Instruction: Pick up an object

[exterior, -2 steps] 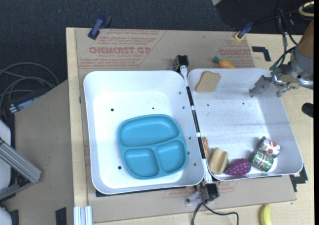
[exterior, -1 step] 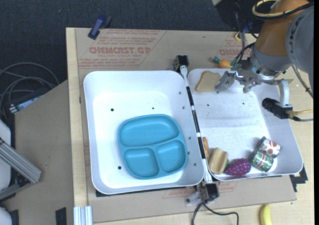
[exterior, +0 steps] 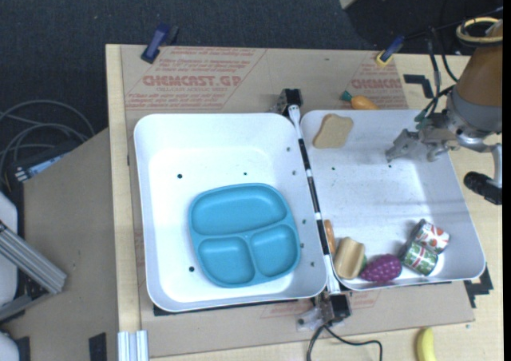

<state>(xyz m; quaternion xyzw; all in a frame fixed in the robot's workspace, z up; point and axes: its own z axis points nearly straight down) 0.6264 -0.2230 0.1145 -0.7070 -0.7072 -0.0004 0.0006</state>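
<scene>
objects point(exterior: 383, 268) in white bin point(exterior: 447, 192)

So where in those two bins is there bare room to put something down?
Right bin: bare middle, between bread slice and the crowded near edge with purple grapes and can. Left bin: bare strip behind the blue tray.

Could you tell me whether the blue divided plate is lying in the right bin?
No, the blue divided plate lies in the left bin.
</scene>
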